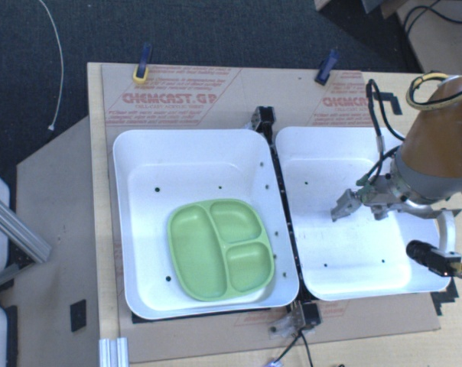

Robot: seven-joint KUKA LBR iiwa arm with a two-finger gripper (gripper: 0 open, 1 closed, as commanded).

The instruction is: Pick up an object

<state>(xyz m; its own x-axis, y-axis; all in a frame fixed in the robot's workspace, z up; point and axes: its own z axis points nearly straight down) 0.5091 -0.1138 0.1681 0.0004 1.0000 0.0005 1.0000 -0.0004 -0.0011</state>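
A light green divided plate [219, 248] with three compartments lies flat in the left bin [139, 174], toward its front. My gripper [361, 209] hangs over the middle of the right bin [323, 266], well to the right of the plate and across the wall between the bins. Its two grey fingers [342, 206] stand apart, open, with only bare white bin floor between them. The orange band and grey wrist rise behind it at the right edge.
The two bins meet at a black-clipped divider [281, 205]. A black cable [378, 121] loops from the arm over the right bin's far side. Blue and yellow clamps [142, 63] hold the brown board at the back.
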